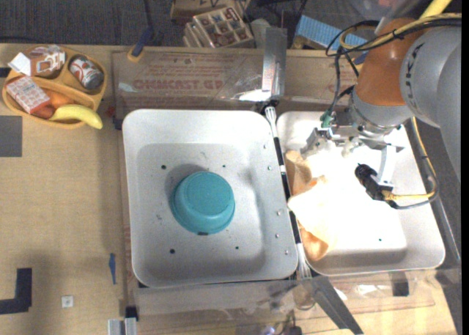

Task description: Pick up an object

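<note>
Two white bins sit side by side on the worktop (58,253). The left bin (146,143) holds a teal bowl (204,201), upside down, near its middle and apart from every wall. The right bin (421,249) holds a pale, crumpled cloth (322,209) with orange-tan edges; it lies against the bin's left wall, running from near the far corner down toward the near one.

The arm (432,62) comes in from the right, orange band (385,70) above the wrist. The end effector (338,135) is low over the far part of the right bin, just right of the cloth's far end. From this slant I cannot tell whether it is apart or together; wrist hardware and a black cable (377,183) clutter that spot. Nothing is visible in its grip.

Progress, as judged: no pick has been made. Both candidate objects lie in their bins, neither lifted. The arm's placement suggests the cloth is the target, with the bowl well apart in the other bin. The approach looks mostly done. What is left is the final move onto the cloth, the grasp and the lift.

Risk note: the cloth is soft and lies close to the bin wall, so a pinch may catch only a fold or slip off.

A tray (15,99) with a banana (77,114) and food items sits at the far left corner, not involved.
</note>
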Motion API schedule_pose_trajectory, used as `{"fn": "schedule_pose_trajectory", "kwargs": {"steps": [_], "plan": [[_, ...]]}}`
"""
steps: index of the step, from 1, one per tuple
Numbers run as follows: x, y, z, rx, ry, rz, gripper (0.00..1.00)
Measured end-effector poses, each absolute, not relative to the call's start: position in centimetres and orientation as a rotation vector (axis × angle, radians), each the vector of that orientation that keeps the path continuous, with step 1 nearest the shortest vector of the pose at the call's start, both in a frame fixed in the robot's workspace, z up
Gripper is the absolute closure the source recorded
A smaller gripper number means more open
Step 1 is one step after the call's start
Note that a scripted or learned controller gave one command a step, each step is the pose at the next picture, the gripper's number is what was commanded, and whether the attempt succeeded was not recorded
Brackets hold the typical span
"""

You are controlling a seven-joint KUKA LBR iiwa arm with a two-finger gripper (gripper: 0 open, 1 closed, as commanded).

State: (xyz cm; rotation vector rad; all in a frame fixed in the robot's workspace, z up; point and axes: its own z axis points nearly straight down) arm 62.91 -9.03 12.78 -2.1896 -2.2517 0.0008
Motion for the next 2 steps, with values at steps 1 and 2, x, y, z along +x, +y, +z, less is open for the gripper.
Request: {"fn": "schedule_pose_trajectory", "kwargs": {"steps": [1,2], "plan": [[62.6,-16.9,15.0,-2.181,-2.267,-0.002,0.0],[61.7,-9.8,9.2,-2.101,-2.337,-0.002,0.0]]}}
